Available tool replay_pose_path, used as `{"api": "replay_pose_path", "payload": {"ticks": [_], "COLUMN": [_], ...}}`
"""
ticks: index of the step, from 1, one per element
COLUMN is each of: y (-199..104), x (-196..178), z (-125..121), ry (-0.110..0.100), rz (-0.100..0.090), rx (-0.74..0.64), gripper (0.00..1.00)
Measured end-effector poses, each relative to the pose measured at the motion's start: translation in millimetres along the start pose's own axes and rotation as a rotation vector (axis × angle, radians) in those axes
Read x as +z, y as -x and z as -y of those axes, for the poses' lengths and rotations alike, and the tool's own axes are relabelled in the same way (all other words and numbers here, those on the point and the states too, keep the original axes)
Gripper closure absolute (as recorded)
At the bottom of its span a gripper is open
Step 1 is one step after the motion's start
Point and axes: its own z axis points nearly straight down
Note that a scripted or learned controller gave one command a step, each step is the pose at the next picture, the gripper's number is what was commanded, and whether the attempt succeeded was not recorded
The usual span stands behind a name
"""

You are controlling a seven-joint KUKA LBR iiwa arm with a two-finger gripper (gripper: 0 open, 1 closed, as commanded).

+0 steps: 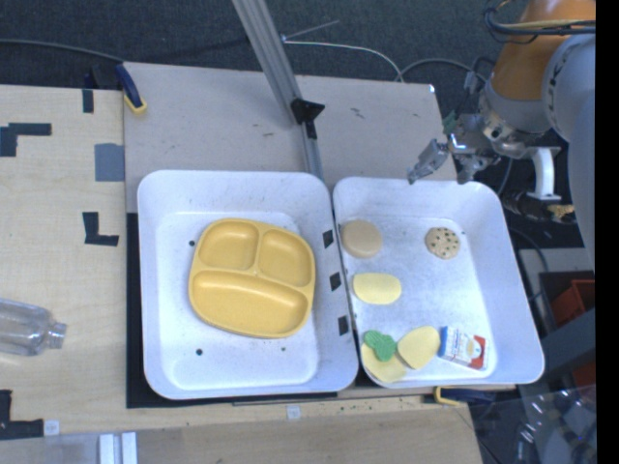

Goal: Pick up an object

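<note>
Hovering over the far rim of the right bin [484, 199], end effector [440, 160] with fingers apart, gripping nothing; cookie [443, 243] lying just nearer the camera, almost directly below

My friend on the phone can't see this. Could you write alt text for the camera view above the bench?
A grey and orange robot arm holds its pincer over the far edge of the right bin, which holds a cookie, a tan disc, yellow pieces, a green piece and a small packet. The left bin holds a yellow divided plate.
</note>
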Motion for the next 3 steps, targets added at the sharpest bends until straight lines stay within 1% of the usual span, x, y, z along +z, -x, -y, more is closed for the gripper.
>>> {"api": "replay_pose_path", "payload": {"ticks": [1, 2, 3], "y": [-32.9, -127.6, -123.6], "x": [87.3, 11.5, 15.4], "z": [30.7, 94.3, 149.0], "ry": [-0.009, 0.002, -0.005], "rz": [-0.004, -0.007, -0.003], "rx": [0.001, -0.006, 0.003], "gripper": [0.00, 0.00, 0.00]}}
